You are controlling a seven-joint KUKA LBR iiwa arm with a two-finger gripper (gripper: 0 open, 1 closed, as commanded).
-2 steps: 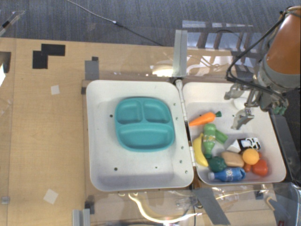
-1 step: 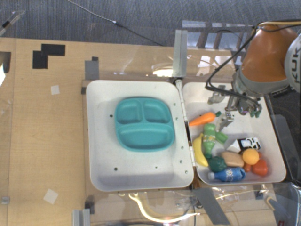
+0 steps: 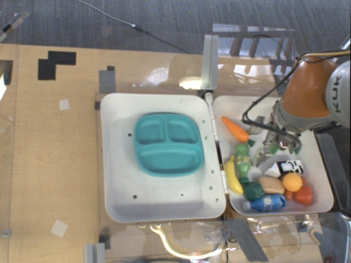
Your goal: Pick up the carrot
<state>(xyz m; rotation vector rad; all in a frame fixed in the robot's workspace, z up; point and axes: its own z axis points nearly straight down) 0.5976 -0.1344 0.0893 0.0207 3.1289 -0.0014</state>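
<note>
At the near edge of the right bin I see a blue bottle lying on its side, with a red fruit to its right. Just behind them sit a dark green piece, a tan piece and an orange. A banana runs along the bin's left wall, and a light green vegetable lies beside it. A small black-and-white tag shows just behind the orange.

The gripper hangs over the middle of this bin, pointing down. I cannot tell from here how it is set. Nothing shows between its tips.

Farther back, the carrot lies in the bin's far left part, near the wall between the bins. Its long axis runs on a diagonal: the orange tip points to the far left, and the green stub end points to the near right, toward the gripper. It lies apart from the gripper, to its left.

The arm comes in from the right, its orange band bulking above the wrist, with black cables looping on its left.

In the left bin rests a teal tray with three compartments.
</note>
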